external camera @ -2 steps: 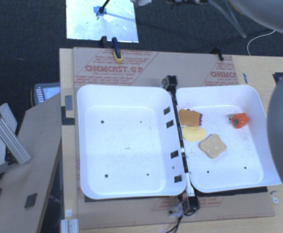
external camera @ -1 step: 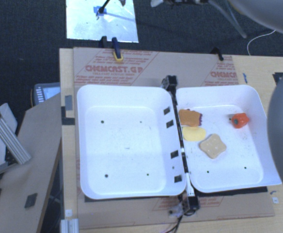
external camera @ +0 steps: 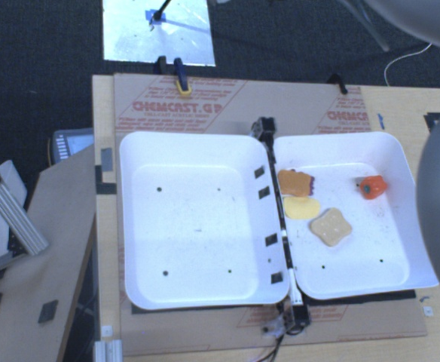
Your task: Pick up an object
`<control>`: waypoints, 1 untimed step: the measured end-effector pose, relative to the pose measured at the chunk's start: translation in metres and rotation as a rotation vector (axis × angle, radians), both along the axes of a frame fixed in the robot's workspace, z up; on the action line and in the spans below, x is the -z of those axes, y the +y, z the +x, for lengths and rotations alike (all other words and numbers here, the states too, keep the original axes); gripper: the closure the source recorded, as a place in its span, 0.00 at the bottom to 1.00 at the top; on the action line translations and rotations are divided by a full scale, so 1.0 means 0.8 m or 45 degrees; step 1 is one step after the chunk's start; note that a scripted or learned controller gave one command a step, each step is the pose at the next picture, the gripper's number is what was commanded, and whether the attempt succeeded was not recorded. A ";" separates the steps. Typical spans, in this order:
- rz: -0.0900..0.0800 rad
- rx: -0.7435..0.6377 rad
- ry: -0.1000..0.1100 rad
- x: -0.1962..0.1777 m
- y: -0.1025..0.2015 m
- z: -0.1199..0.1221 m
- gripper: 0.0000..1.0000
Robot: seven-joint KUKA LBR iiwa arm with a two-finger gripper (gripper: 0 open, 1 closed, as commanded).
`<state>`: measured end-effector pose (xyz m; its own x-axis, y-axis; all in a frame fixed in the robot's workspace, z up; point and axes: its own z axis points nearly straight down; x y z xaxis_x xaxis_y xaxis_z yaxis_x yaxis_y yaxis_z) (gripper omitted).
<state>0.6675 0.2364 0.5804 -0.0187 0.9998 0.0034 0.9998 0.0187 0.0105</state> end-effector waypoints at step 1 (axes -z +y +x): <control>-0.006 0.033 0.016 0.056 -0.130 -0.129 1.00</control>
